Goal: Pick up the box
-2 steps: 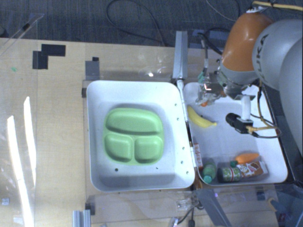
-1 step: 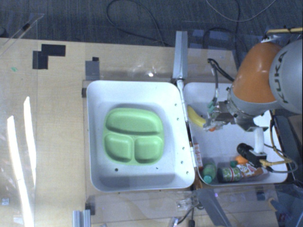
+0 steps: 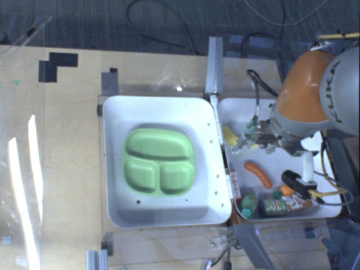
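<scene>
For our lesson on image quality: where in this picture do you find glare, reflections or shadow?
In the camera view: a bright glare spot on the bench behind the left bin; pale streaks of reflection down the left side of the bench; a soft shadow under the green divided tray, towards the bin's near wall.

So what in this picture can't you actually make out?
- The gripper: small and blurred in the camera view, so whether it is open or shut, or holds anything, cannot be told.
- The box: nothing in the right bin can be clearly told as one; the arm covers the bin's far right part.
- The yellow item: partly behind the gripper, its kind unclear.
- The bottle: label too small to read.
</scene>
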Controlling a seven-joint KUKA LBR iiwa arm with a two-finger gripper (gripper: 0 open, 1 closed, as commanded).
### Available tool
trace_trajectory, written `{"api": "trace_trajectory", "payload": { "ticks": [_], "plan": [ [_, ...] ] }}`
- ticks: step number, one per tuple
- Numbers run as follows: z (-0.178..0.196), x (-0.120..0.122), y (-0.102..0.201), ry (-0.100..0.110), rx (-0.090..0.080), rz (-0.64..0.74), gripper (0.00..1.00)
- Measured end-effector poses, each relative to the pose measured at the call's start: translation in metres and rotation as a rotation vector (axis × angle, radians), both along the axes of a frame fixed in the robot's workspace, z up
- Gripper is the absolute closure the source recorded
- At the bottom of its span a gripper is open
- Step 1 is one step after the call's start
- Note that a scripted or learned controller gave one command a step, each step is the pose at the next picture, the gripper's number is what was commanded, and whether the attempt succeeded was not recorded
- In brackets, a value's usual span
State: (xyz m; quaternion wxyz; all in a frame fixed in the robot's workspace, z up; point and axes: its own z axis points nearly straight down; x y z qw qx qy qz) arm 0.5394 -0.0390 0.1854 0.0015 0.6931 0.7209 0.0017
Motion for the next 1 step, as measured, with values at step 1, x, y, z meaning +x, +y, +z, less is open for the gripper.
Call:
{"api": "trace_trajectory", "payload": {
  "ticks": [1],
  "plan": [
    [-0.0466, -0.0519, -0.0473, 0.002, 0.000, -0.083, 0.00]
  ]
}}
